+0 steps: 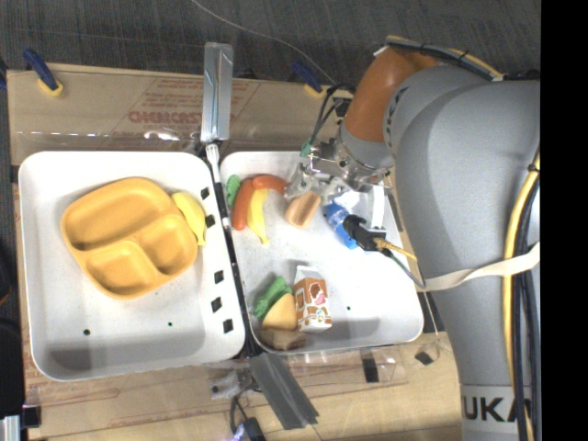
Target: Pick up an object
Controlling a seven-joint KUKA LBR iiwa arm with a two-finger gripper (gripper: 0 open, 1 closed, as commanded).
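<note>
One hot dog bun [301,210] below the fingers [310,187], grip unclear, one banana [258,215], one yellow tray [129,235]

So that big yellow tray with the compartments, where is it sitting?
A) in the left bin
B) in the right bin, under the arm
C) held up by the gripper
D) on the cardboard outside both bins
A: the yellow divided tray lies flat on the floor of the left bin, while the arm's gripper is over in the right bin.
</note>
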